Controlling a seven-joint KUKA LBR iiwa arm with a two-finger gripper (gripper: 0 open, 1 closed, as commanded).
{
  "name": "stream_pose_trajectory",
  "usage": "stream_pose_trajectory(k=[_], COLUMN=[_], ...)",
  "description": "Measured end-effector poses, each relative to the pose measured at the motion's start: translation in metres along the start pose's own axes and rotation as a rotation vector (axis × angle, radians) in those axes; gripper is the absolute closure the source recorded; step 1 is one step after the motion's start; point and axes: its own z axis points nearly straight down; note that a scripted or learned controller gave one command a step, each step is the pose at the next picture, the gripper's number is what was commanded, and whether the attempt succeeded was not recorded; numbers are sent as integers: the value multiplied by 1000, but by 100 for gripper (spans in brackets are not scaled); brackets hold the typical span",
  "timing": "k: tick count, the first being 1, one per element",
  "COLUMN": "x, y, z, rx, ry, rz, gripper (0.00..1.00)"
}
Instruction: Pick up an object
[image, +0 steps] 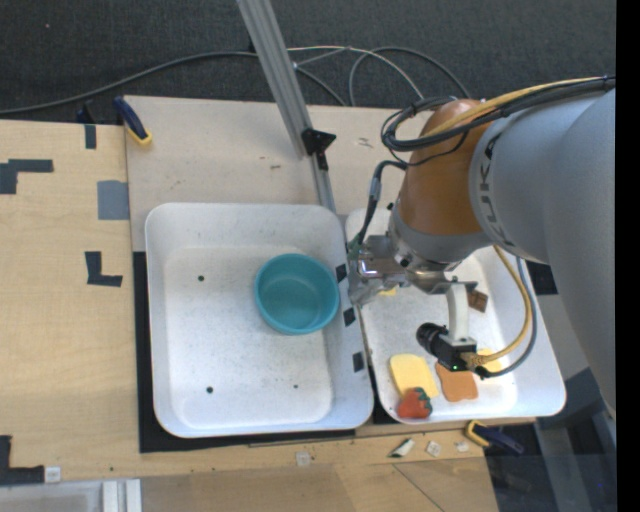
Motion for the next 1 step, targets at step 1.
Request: stream_pose_trajectory(k=[1], x=[48], y=[-14], z=[-16], rx=[-2], ry=[0], rz=[0], gripper=[100])
